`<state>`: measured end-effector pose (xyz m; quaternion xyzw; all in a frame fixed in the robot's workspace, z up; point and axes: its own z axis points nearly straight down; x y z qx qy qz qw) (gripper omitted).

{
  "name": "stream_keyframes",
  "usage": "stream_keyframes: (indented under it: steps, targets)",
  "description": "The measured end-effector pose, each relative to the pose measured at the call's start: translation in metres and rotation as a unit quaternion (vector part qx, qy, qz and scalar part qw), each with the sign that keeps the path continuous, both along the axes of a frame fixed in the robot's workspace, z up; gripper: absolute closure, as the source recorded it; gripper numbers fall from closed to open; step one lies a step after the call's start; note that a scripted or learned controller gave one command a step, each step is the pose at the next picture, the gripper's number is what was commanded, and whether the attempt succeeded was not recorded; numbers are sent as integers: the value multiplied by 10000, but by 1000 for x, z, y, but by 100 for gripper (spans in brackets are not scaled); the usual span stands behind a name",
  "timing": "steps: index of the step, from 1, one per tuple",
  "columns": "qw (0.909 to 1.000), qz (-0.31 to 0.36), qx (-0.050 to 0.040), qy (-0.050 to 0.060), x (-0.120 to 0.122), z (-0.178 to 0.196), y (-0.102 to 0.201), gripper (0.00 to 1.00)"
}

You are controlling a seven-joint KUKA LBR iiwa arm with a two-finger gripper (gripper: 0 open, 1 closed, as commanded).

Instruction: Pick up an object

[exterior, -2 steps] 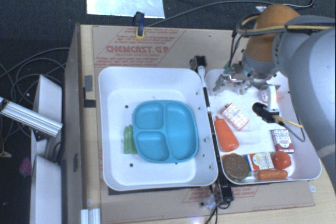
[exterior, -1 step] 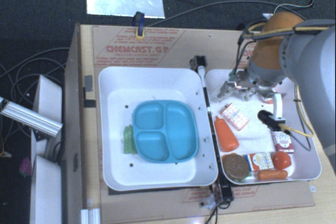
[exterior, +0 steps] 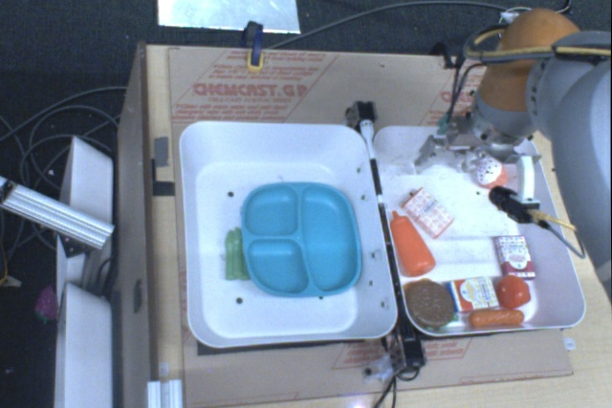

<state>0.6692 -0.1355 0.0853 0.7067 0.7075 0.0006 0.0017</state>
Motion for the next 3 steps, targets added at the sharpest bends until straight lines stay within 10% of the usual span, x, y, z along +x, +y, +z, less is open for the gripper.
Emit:
stream_keyframes:
  steps: [1,3]
  targets:
    - [10000,2,4,-7,-15,45,7,0]
    - [10000,18,7,8,-13,14,52,0]
